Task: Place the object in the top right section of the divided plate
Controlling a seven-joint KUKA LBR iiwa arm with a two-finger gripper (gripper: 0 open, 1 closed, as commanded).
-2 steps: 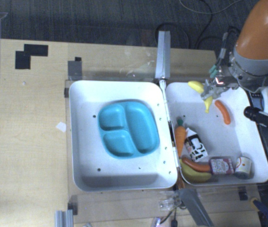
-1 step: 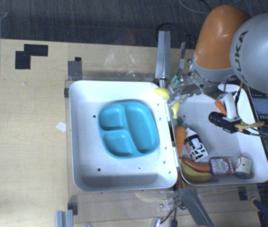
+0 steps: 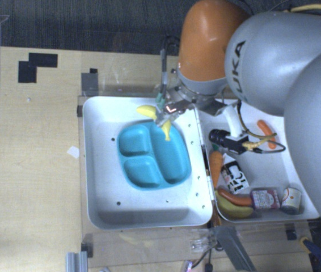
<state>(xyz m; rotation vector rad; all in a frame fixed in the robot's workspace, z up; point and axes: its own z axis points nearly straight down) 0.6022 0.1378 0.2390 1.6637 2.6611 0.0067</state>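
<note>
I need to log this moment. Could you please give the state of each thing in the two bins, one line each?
banana: at the gripper, over the divided plate's far edge
divided plate: upright in the left bin
carrot: lying in the right bin

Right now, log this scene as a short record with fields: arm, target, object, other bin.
arm: grey arm with orange band, gripper over the left white bin
target: blue divided plastic plate, three sections, in the left bin
object: yellow banana-shaped toy at the plate's top edge, directly under the gripper; grasp cannot be confirmed
other bin: right white bin holds an orange carrot, a sausage and more small items
</note>
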